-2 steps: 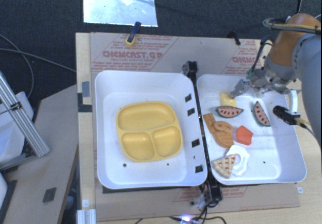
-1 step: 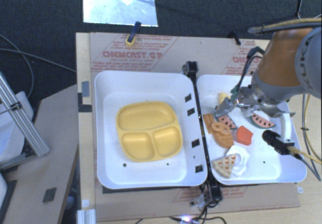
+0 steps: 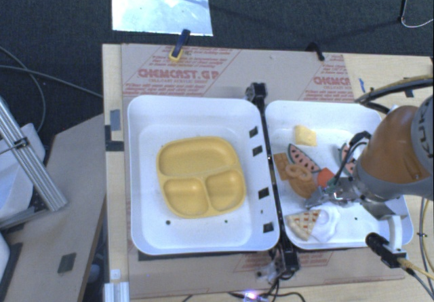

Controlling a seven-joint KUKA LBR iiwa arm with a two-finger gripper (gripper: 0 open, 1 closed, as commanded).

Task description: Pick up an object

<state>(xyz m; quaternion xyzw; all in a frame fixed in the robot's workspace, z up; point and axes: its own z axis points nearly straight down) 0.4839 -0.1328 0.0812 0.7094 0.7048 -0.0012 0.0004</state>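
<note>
A: Which thing is the gripper (image 3: 327, 197) going for?

B: Prob. the small red piece (image 3: 326, 176), in the right bin (image 3: 380, 112), near the middle of its front half. It lies just beside the brown pretzel-like piece (image 3: 298, 178) and the watermelon slice (image 3: 302, 157), w/ the waffle wedge (image 3: 302, 223) closer to the bench's front edge.

A: Does it hold smth already?

B: I cannot tell; the tip is small and dark, right at the pile.

A: How to do it well?

B: Come straight down on one piece, not between two. Things are crowded, so a slanted approach could push neighbours. The yellow cube (image 3: 305, 136) toward the back edge stands apart, easier. The yellow tray (image 3: 201, 176) in the left bin (image 3: 196, 112) is no matter.
</note>
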